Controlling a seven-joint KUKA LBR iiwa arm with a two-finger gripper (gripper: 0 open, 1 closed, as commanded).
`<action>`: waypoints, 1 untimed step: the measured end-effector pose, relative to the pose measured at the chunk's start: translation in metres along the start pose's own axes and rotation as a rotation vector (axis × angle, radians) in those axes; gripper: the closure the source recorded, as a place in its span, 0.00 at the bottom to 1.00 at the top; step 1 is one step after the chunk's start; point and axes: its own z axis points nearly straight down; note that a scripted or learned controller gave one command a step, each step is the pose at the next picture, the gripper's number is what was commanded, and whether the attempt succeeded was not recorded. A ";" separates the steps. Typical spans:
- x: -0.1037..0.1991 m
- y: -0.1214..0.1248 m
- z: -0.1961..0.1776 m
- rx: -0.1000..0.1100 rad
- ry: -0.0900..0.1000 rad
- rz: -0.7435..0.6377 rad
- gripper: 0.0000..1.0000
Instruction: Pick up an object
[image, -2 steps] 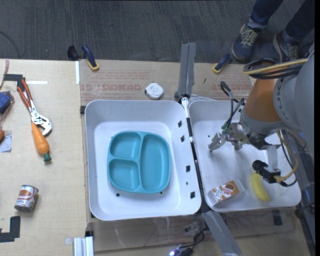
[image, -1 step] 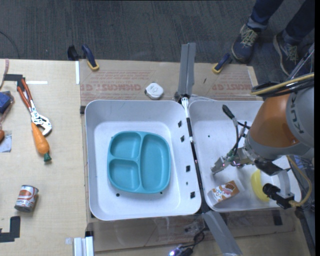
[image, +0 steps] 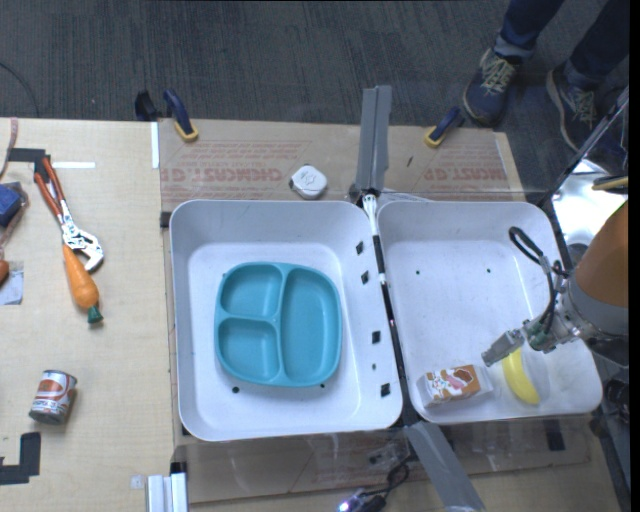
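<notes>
A yellow banana (image: 521, 379) lay near the front right corner of the right bin (image: 450, 240), just right of a small snack box (image: 454, 385). The gripper (image: 512, 345) hung right over the banana's upper end; whether its fingers were spread or closed on the fruit could not be told. In the left bin (image: 190, 300) sat a teal divided plate (image: 279, 324).
</notes>
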 end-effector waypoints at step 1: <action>-0.001 0.001 -0.009 -0.002 0.000 0.003 1.00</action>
